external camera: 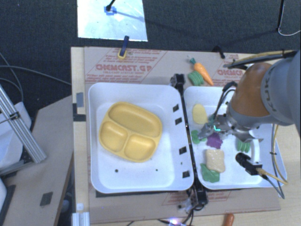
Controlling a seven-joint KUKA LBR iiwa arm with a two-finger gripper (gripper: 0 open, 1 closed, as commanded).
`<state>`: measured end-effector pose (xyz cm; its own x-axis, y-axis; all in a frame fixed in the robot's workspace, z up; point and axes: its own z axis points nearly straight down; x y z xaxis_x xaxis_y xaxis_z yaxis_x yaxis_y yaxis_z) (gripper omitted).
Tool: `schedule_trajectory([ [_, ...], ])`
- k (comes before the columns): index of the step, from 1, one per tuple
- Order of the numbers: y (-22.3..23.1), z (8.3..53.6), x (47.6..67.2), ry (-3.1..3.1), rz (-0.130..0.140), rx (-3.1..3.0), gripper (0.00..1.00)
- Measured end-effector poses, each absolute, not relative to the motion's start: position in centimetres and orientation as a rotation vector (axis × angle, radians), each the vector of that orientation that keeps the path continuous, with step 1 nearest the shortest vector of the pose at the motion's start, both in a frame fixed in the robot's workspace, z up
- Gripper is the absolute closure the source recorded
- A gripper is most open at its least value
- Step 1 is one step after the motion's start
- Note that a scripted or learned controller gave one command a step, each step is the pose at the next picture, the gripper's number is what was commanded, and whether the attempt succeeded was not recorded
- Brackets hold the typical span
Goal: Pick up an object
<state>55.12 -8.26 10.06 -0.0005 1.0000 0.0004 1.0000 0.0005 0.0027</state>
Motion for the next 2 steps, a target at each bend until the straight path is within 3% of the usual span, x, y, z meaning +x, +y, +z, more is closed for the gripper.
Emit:
schedule_trajectory([
  [1, -8.26, 11.15, 55.22, 2.22, 0.006, 2.218, 1.0],
  [2, -8.26, 11.09, 55.19, 2.22, 0.006, 2.218, 0.0],
])
